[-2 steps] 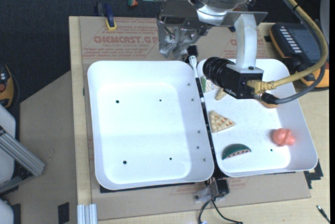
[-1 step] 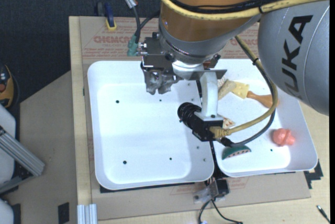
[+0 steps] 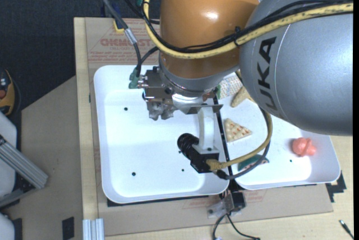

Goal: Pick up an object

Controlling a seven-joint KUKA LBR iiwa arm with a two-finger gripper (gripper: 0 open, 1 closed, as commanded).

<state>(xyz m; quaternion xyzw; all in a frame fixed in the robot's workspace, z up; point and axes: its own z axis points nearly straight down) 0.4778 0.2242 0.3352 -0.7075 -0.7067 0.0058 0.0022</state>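
Hand [image 3: 159, 112] is seen in the camera view over the bin on the view's left [image 3: 129, 146], above the upper middle of its white floor. It is hung beneath the arm [image 3: 305, 65], whose orange band [image 3: 205, 9] covers much of the upper picture. Nothing can be made out in its grasp, and whether the hand is released or clenched cannot be told from this angle, since its underside is hidden by its own dark body.

Candidates for picking are found in the bin on the view's right [image 3: 280, 169], apart from the hand. A tan triangle [image 3: 237, 130] with a grid pattern is laid flat close to the wall shared by the two bins. A pink lump [image 3: 303, 147] is seen well to the right of it, near the bin's far side. A second tan piece [image 3: 241, 96] is partly covered by the arm at the top of that bin, just beside a pale patterned item [image 3: 228, 87] of which too little is shown to be identified.

Both bins are set side by side, touching, on a tan tabletop [image 3: 84, 121], with red print visible above the left bin.
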